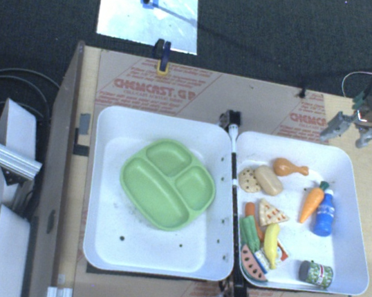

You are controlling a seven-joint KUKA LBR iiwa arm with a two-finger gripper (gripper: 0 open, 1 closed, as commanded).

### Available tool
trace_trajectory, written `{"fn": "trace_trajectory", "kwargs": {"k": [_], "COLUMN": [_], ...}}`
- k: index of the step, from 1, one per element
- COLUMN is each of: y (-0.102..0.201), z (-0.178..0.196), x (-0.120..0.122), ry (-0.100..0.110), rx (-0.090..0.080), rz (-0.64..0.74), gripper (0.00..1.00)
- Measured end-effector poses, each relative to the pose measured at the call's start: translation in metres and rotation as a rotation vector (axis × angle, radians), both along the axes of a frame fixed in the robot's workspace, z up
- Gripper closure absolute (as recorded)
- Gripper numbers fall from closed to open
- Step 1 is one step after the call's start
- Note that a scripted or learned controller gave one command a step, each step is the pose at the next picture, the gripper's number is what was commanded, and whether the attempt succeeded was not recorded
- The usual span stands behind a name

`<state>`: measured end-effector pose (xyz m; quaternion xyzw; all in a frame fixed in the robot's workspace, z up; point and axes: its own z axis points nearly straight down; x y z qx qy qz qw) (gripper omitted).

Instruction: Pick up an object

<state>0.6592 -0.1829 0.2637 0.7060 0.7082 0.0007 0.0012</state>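
Note:
My gripper (350,130) hangs at the upper right, above the cardboard just beyond the right bin's far rim; its two grey fingers (331,127) stand apart, open, with nothing between them. The right bin (358,199) holds toy food: a drumstick (288,168), a potato-like roll (269,180), a cookie (249,181), a carrot (312,203), a blue bottle (325,213), a sandwich wedge (271,213), a banana (270,243), a green pickle (251,232), a watermelon slice (253,263) and a small can (317,273). All lie below and left of the gripper.
The left bin (99,235) holds a green divided plate (168,184). Both bins rest on a cardboard sheet (181,88). A black clamp (232,120) sits at the far end of the seam between bins. Cables and white boxes lie at the left.

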Motion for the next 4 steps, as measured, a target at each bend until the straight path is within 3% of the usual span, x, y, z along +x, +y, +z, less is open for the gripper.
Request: {"fn": "trace_trajectory", "kwargs": {"k": [1, 2, 3, 4], "y": [-0.005, -0.018, -0.018, 0.01], "z": [-0.087, -0.162, -0.146, -0.063], "x": [-0.039, -0.061, -0.057, -0.056], "ry": [0.01, 0.005, -0.007, -0.006], "rx": [0.002, 0.002, -0.002, -0.001], "rz": [-0.003, -0.003, -0.001, 0.003], "gripper": [0.0, 0.0, 1.0, 1.0]}}
